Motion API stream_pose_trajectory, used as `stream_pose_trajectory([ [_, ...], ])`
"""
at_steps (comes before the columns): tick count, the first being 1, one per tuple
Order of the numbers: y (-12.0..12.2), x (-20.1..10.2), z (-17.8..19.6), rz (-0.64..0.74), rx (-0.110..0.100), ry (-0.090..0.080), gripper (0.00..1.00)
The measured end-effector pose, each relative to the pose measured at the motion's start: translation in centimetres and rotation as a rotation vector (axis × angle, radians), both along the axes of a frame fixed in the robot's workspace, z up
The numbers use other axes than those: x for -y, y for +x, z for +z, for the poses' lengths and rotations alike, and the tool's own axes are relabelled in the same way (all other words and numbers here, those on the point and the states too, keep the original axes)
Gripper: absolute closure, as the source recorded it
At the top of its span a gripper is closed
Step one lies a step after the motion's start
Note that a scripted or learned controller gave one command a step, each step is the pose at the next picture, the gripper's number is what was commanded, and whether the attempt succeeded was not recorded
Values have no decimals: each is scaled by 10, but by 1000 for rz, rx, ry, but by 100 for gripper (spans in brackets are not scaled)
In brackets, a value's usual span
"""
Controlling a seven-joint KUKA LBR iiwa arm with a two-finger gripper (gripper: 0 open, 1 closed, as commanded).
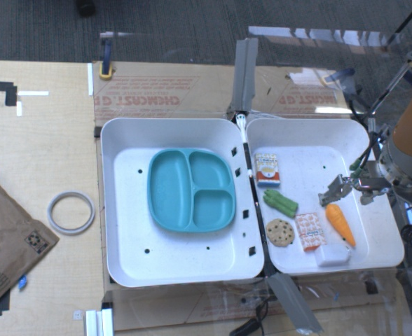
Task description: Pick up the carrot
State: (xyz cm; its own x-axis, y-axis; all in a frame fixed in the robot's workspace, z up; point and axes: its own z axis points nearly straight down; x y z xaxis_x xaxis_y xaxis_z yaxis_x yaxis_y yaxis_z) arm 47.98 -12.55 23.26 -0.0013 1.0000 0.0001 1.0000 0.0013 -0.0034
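1. My bench [45, 152] is pale wood, with brown cardboard [192, 93] laid across its far side.
2. Two shallow white bins sit side by side on it: the left bin [122, 208] and the right bin [318, 135].
3. A tape ring [71, 211] lies flat, left of the bins.
4. A cardboard box [6, 247] rests at the left edge.

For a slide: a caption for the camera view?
Hand poised just above the carrot in the right bin; teal plate in the left bin.

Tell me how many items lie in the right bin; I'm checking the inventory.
6: milk carton at the back left, green pickle, cookie, red packet, carrot beside the gripper, white block at the front.
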Motion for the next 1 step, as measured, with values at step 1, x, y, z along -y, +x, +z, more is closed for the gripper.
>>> stream_pose_trajectory([
  [1, -3, 32, -128, 64, 2, 1, 0],
])
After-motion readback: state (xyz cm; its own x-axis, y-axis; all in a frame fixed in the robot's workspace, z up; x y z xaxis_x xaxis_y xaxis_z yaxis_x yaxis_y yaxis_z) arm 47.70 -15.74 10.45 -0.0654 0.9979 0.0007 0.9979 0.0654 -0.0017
